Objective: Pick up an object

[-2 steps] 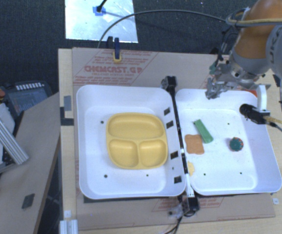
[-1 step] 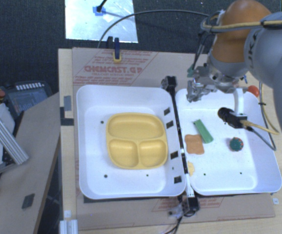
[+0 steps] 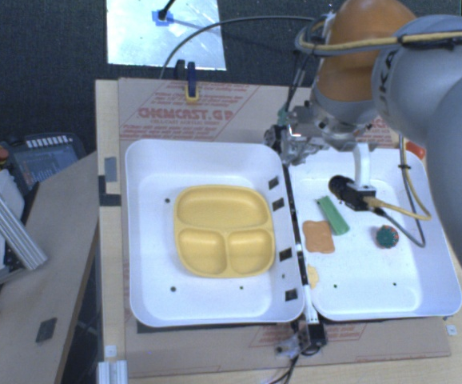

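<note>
The claw [image 3: 289, 144] hangs over the top left corner of the right white bin [image 3: 375, 286]. I cannot tell if it is spread or pressed together. The flat green stick [image 3: 333, 215] lies lower right of it, slanting down to the right.

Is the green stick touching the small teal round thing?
Apart. The camera view shows bare white floor of the right bin between the green stick and the teal round thing.
</note>
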`<state>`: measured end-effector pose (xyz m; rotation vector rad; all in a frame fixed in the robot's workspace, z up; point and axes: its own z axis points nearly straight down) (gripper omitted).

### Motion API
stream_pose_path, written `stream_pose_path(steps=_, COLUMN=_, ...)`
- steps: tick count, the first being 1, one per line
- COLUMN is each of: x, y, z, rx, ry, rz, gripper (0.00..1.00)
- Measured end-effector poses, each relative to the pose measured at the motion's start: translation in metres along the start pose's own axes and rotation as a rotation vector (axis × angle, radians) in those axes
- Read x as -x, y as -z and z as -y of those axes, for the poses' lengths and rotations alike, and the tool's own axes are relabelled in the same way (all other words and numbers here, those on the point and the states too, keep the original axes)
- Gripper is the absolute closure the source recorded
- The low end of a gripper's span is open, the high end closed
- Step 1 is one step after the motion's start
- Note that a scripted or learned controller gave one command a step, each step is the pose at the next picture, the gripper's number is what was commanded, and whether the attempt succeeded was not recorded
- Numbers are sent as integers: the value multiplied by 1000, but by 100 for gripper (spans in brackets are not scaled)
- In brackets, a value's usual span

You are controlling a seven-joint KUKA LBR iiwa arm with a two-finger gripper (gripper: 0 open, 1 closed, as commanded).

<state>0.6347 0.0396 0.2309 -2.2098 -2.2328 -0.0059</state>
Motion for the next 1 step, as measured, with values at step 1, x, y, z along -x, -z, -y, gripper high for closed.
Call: stream_pose_path(steps=1, x=-43, y=-3, z=4, rx=-1, ry=-1, rz=1, gripper=100)
